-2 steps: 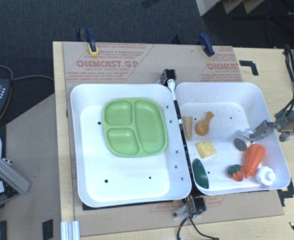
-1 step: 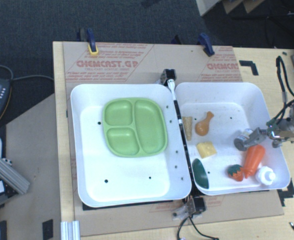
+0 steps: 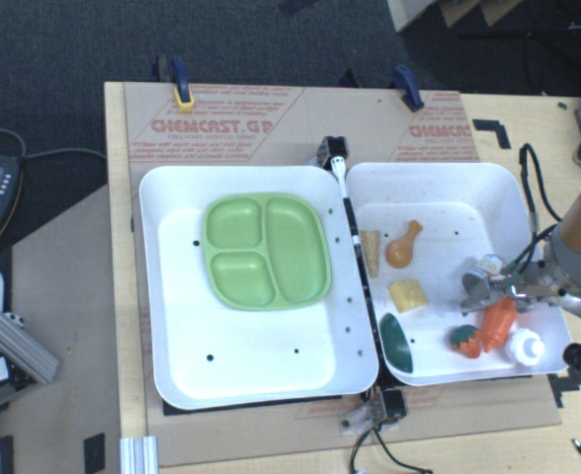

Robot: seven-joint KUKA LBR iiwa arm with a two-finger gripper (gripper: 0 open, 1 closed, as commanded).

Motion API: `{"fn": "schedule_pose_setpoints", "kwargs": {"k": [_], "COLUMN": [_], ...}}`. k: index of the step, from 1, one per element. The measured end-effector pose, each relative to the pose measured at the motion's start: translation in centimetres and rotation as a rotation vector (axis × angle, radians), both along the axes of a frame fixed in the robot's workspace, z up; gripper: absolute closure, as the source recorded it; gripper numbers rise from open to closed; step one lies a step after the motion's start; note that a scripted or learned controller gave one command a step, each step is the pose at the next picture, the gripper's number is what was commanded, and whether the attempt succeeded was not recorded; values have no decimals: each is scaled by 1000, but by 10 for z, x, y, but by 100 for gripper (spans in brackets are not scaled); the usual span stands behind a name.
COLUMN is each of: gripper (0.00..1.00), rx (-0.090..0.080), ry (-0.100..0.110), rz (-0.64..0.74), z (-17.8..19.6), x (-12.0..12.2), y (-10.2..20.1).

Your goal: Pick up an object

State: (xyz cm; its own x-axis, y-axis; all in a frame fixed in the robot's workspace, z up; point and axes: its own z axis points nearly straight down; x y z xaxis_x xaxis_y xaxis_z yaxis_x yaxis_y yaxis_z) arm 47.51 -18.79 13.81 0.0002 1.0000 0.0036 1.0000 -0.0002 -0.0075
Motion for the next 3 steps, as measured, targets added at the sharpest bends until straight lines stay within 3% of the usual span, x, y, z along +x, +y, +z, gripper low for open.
{"fn": "schedule_pose_setpoints", "kwargs": {"k": [1,2,3], "gripper": [0,100,100], "rx": [-17,-21,-7], "ry": [-26,-44,-14], "rz": [-4,0,2], "z": [-42,-30,34], "x": [5,10,13], "y": [-5,-4,-3]}}
